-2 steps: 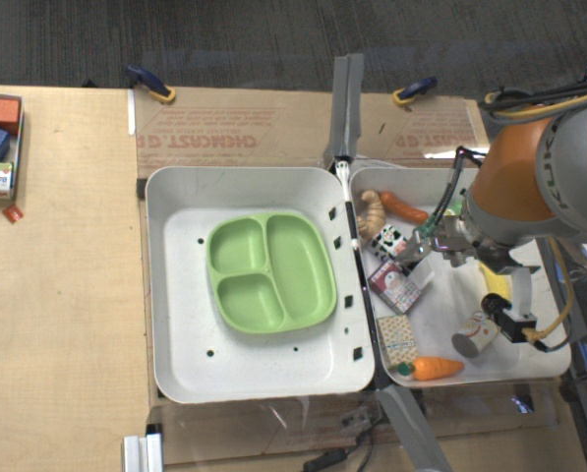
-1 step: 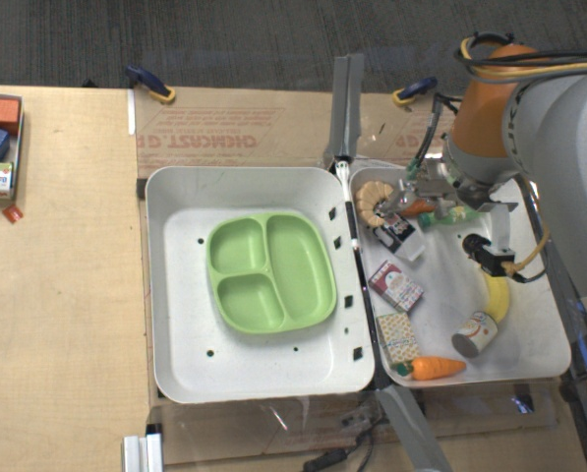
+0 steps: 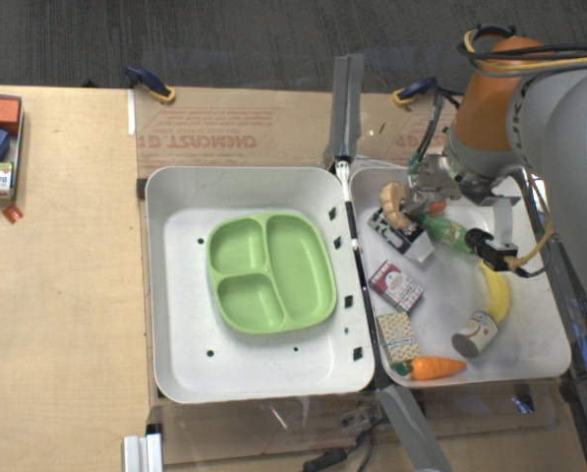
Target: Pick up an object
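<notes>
1. Objects lie crowded in the right bin (image 3: pixel 554 362): nearest the camera a carrot (image 3: pixel 437 367) and a patterned box (image 3: pixel 397 337) by the front rim, then a small can (image 3: pixel 475 333) on its side and a banana (image 3: pixel 497 295).
2. Further back lie a red-and-white packet (image 3: pixel 394 286), a green bottle (image 3: pixel 444 231), and a dark heap of small items (image 3: pixel 396 226) near the bins' shared wall.
3. The gripper (image 3: pixel 429 187) hangs low over that far heap, close to the bottle; whether it is open, closed, or gripping anything, I cannot tell.
4. Risk: the far items touch or overlap, so a descent here could, I judge, nudge a neighbour, catch two things, or close on an edge and slip.
5. Risk: the heap sits close to the shared wall and back rim, so a finger could strike the bin.
6. Room: the left bin (image 3: pixel 175 362) holds a green tray (image 3: pixel 271 271) with bare floor around it; the right bin has open floor between packet and banana, the easiest space to work.
</notes>
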Controlling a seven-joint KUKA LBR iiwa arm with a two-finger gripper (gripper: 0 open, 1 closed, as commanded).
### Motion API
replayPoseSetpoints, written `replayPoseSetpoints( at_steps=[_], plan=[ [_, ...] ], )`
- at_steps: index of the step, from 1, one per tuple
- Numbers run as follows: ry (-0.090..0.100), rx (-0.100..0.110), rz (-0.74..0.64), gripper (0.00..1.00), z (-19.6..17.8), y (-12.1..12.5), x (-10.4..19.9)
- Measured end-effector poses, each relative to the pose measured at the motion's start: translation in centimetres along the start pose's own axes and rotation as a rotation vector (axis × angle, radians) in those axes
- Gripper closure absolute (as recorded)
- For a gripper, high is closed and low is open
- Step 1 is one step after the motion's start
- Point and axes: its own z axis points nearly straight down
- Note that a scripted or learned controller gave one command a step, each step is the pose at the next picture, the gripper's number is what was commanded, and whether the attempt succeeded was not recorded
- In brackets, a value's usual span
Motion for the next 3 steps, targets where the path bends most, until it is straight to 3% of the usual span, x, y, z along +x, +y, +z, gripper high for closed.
replayPoseSetpoints(
  at_steps=[1, 2, 3],
  plan=[
    [-0.007, -0.005, 0.006, 0.00, -0.23, 0.04, -0.61],
    [-0.005, -0.003, 0.002, 1.00, -1.07, 0.06, -0.47],
    [-0.006, -0.003, 0.003, 0.00, -1.07, 0.05, -0.47]
  ],
)
